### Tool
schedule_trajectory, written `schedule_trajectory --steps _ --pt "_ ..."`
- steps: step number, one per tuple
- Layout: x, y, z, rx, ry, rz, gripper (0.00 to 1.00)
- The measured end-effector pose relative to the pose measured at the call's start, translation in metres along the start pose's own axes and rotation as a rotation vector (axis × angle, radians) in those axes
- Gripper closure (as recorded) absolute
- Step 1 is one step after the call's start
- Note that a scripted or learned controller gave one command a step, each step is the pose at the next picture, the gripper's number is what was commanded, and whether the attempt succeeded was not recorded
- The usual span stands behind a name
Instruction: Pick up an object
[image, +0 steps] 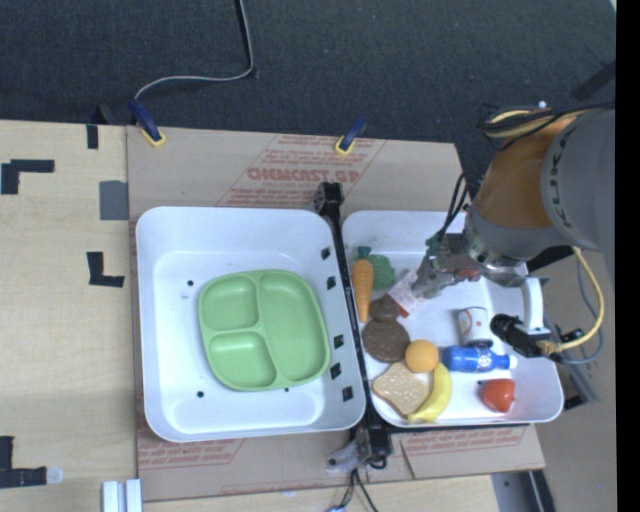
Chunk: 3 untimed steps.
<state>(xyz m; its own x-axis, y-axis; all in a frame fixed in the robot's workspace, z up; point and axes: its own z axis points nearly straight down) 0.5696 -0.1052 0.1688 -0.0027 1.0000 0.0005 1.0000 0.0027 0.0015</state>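
- "CHEMCAST" in red print, upside-down, on the brown cardboard sheet (290, 175) under the bins — further red lines around it too small to read
- nothing else legible

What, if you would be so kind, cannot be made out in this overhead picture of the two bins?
- Pincer: blurred in the camera view, so its grasp state is unreadable.
- Pale item at the pincer's tip: too blurred to identify.
- Bread slice: partly covered by the banana.
- Small can: label too small to read.

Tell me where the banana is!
The banana lies near the front edge of the right bin, in the camera view's lower right. It touches the slice of bread on its left, just below the orange.
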Motion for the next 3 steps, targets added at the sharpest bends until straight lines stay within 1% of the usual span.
schedule_trajectory --steps 1,2,3 --pt "-0.001 -0.001 0.001 0.002 0.000 0.001 0.00" --pt "0.008 0.002 0.083 -0.001 -0.001 0.002 0.00" --pt "0.002 0.054 0.083 -0.002 -0.004 0.002 0.00"
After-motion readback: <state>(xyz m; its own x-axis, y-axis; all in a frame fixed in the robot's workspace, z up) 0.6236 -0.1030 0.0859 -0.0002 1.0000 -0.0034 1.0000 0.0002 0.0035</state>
